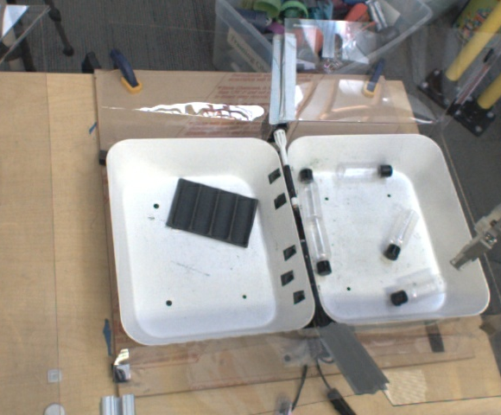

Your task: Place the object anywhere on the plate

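Note:
A black ridged plate (212,212) lies flat in the left white bin (138,318), a little above its middle and slightly turned. Several clear tubes with black caps lie in the right white bin (458,305): a long one (313,223) along the left wall, a short one (361,172) near the back, one (399,233) right of the middle and one (419,289) at the front right. My gripper (484,242) hangs at the right bin's outer rim, partly cut off by the picture edge and well apart from the tubes and the plate.
Black clips (288,252) line the ridge where the bins meet. A metal bar (282,76) stands behind that ridge. A clear tub of coloured toys (320,7) sits at the back. Cardboard (190,93) lies under the bins' far side, and wooden bench (26,232) stretches left.

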Robot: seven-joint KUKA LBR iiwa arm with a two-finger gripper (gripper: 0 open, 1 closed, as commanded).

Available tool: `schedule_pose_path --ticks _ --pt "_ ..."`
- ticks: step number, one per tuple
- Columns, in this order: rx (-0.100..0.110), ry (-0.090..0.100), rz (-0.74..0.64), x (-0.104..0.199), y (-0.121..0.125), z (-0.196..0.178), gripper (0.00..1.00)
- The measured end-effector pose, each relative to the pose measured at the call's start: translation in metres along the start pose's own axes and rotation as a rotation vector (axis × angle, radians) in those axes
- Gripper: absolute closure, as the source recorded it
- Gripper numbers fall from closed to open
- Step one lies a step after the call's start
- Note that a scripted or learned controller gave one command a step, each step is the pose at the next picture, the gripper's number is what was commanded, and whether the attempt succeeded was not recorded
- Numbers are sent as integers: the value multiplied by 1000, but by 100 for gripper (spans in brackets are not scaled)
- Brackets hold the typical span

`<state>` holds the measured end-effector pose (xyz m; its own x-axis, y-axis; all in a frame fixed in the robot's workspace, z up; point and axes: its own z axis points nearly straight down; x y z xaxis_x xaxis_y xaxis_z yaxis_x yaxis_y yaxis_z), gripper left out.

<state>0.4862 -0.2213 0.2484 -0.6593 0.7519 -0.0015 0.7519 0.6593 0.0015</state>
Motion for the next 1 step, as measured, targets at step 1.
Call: schedule_pose_path --ticks 1 --pt "-1 -3 -103 -45 48 -1 0"
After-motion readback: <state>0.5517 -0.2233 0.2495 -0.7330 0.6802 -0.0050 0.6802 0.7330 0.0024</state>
